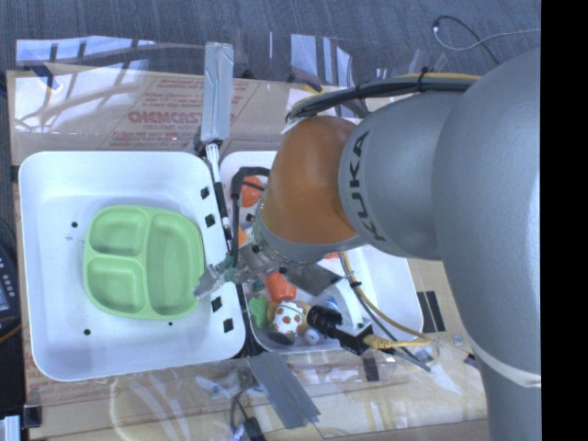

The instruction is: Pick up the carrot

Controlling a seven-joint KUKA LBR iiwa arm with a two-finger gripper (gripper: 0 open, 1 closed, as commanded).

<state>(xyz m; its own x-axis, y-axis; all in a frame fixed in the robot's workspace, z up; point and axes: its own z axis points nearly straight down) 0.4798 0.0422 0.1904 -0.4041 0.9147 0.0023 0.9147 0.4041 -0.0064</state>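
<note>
Lying just beside the hand (241, 266), the carrot (280, 288) rests below it.

Count: 2 shallow white plastic bins, left (37, 246) and right (404, 301). 1 light green plastic plate with 3 compartments (144, 262). 1 orange carrot piece (280, 288). 1 white ball with coloured spots (288, 317).

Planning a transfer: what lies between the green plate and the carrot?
In the camera view, the two bins' adjoining white walls separate the green divided plate from the carrot.
</note>
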